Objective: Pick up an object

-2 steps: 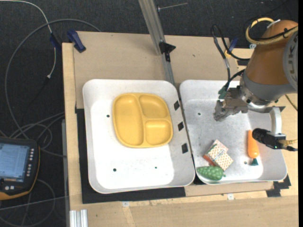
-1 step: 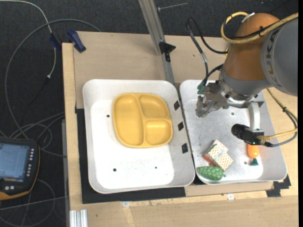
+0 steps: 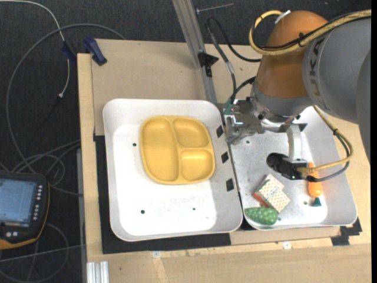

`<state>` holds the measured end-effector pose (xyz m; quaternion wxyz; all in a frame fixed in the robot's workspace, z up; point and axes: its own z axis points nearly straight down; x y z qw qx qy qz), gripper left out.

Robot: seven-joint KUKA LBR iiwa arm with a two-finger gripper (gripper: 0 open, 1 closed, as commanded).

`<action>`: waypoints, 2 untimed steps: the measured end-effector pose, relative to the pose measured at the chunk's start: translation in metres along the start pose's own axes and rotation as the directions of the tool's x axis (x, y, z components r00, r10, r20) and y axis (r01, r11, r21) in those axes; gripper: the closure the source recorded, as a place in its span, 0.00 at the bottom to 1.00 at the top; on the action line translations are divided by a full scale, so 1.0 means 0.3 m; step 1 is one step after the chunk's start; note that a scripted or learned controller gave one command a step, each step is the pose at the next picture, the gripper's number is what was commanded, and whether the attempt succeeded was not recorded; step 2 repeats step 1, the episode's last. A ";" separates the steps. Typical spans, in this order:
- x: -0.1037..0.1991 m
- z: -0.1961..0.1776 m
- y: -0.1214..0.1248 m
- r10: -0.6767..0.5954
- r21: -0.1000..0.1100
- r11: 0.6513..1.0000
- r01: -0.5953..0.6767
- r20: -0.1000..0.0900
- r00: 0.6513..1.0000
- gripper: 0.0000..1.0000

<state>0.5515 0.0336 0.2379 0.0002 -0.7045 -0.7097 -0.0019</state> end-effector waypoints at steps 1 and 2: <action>0.211 0.007 0.012 -0.001 0.001 1.000 0.001 0.000 1.000 1.00; 0.211 0.007 0.012 -0.001 0.001 1.000 0.001 0.000 1.000 1.00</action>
